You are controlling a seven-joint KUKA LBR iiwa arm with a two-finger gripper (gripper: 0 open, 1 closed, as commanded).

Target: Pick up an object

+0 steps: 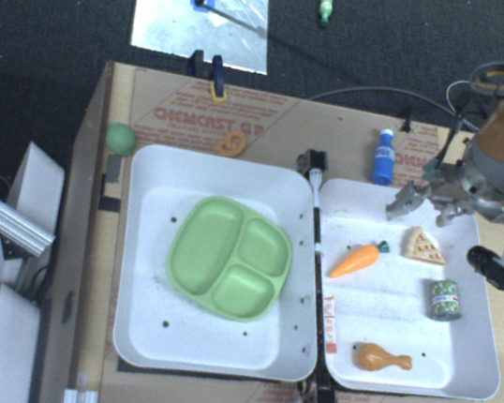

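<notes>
Far to the left of the gripper, a green ball sits on the table outside the bins. Nearer, the left bin carries a green divided plate, well apart from the gripper and lower in the view. An orange ring-shaped item lies on the table behind that bin.

Just left of the gripper, a blue bottle stands upright on the table behind the right bin. Below and slightly left of the gripper, a toy carrot lies tilted in the right bin. A toy drumstick rests near the bin's front wall, the candidate farthest from the gripper.

Gripper condition: two fingers are spread apart, with a clear gap between them, and nothing is held. It hangs over the rear of the right bin.

Just below and right of the gripper lies a pizza-slice toy, the nearest candidate. Further below and right is a small green can.

Assessment: no object is yet secured.

Risks:
- The pizza slice looks thin and flat; the fingers could close above it or slide off its edges.
- The carrot tapers; a grasp near the tip could let it slip out.
- The can would likely roll away if it is lying on its side and touched off-centre.
- The gripper is close to the rear wall, so a descent there could strike the rim.
</notes>
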